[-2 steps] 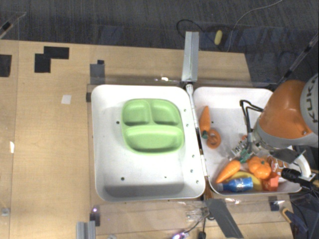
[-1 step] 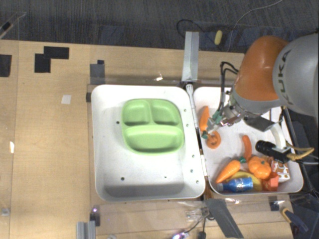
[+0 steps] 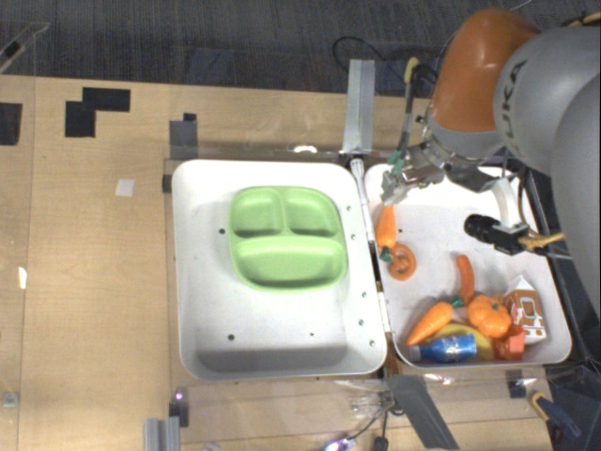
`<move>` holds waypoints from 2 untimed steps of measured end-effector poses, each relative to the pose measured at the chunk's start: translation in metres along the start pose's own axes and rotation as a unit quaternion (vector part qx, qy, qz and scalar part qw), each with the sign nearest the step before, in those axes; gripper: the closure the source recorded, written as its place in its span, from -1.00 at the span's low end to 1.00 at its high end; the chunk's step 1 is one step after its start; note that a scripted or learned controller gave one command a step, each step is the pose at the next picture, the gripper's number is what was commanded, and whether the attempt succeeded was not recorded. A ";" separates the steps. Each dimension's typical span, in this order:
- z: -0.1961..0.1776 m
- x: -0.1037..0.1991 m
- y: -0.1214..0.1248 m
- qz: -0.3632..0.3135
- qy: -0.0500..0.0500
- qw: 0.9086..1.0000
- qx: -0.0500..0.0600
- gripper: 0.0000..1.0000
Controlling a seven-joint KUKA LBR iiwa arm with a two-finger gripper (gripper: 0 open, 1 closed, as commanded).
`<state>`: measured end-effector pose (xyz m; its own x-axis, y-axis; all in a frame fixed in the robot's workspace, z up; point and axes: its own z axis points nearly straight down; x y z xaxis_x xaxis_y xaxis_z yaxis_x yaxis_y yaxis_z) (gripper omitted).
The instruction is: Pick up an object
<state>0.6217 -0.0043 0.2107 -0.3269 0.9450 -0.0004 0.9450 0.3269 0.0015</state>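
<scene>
Clutter sits nearest the camera, in the near corner of the right bin (image 3: 554,346): a blue can (image 3: 449,349) lying on its side, a yellow item half hidden behind it, a large toy carrot (image 3: 430,321) pointing toward the bin divider, an orange round fruit (image 3: 489,316), a small brown-and-white carton (image 3: 526,312) and a red piece (image 3: 508,346) beside it. These pieces touch or overlap one another. A slim red-orange piece (image 3: 465,274) lies just beyond the heap.

Farther from the camera, against the right bin's divider wall, lie a small carrot (image 3: 385,227) and, touching its near end, an orange ring-shaped piece (image 3: 403,262). Across the divider, the left bin (image 3: 202,327) holds a green compartment tray (image 3: 285,236).

At the far end of the right bin, the gripper (image 3: 395,184) hangs just beyond the small carrot's far tip. Whether it is open or closed cannot be told from this angle; nothing is seen held in it.

Judgement: the small carrot is the likeliest target. It looks like light, rigid, smooth plastic, so it may slip or roll under a pinch. The best hold is across its thicker middle, with the pinch square to its length. The divider wall close alongside leaves little room for one finger; this is the main risk.
</scene>
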 end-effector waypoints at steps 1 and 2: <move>-0.016 -0.053 -0.015 -0.054 -0.001 0.999 -0.001 1.00; -0.055 -0.022 0.003 -0.069 0.000 0.998 -0.001 1.00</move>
<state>0.6314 -0.0246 0.2654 -0.4531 0.8915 -0.0014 0.8915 0.4531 0.0030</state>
